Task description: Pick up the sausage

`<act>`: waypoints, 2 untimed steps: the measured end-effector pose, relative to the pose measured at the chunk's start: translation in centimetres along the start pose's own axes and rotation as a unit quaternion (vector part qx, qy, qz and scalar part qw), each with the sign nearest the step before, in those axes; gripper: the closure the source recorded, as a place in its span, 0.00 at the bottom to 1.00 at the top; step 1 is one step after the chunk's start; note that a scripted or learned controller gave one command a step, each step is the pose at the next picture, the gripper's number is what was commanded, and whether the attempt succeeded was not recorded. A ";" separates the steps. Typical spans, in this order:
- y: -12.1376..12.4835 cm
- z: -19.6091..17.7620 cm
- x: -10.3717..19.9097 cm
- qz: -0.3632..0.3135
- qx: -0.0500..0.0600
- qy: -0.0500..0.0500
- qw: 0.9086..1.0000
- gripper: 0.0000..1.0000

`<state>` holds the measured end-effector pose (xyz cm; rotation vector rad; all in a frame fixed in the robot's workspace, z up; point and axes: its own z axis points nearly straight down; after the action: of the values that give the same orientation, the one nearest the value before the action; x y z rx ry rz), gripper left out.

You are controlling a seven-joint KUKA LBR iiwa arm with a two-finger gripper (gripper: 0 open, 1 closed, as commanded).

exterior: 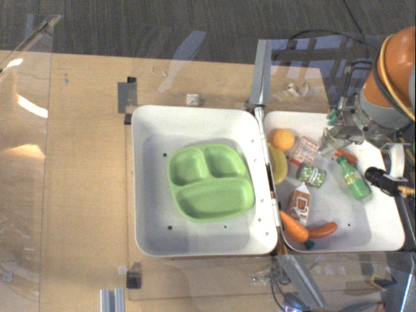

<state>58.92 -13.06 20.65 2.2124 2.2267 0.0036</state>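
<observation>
Reaching Arm Crowded the Right Bin

Cut off at the frame's right edge, the arm (pixel 390 77) blocked part of the right bin (pixel 383 233). Its claw (pixel 335 138) sat blurred above the clutter; open or closed, I cannot tell. The sausage (pixel 323 229) lay apart near the front wall, touching the carrot (pixel 294 226).

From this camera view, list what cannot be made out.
- Gripper: too small and cluttered to tell if its fingers are open or shut.
- Small packets: labels too blurred to read.
- Arm: cut off by the right edge.
- Sausage: one end touches the carrot; overlap unclear.
</observation>
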 end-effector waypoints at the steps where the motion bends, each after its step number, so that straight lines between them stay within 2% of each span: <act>1: -0.3 0.2 -7.1 -0.061 -0.002 -0.001 0.998 0.00; 2: 6.2 6.2 -7.4 -0.010 0.000 -0.001 1.000 0.00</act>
<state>65.18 -20.41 14.44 2.1901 2.2478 0.0023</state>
